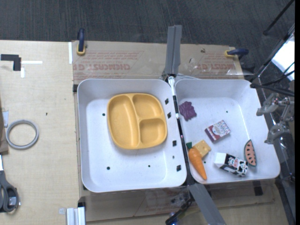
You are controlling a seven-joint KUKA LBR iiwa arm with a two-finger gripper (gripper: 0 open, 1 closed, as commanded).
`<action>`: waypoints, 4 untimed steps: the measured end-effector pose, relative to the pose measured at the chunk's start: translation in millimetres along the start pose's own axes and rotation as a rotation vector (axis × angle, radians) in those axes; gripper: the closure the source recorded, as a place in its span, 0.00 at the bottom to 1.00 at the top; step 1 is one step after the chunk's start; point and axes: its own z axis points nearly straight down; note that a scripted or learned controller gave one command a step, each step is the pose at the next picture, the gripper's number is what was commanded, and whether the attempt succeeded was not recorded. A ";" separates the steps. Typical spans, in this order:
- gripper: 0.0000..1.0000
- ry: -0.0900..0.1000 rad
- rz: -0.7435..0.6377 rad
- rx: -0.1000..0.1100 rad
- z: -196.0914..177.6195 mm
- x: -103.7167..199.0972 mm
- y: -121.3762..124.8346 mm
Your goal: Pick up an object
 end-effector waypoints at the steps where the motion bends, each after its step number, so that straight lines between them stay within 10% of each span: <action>1: 0.00 0.002 0.314 0.000 98.3 -32.5 1.9; 2: 0.00 0.000 0.534 0.001 97.5 -70.0 30.0; 3: 0.00 0.005 0.799 0.001 105.6 -1.6 88.1; 4: 0.00 0.003 1.164 0.003 160.9 -73.5 80.9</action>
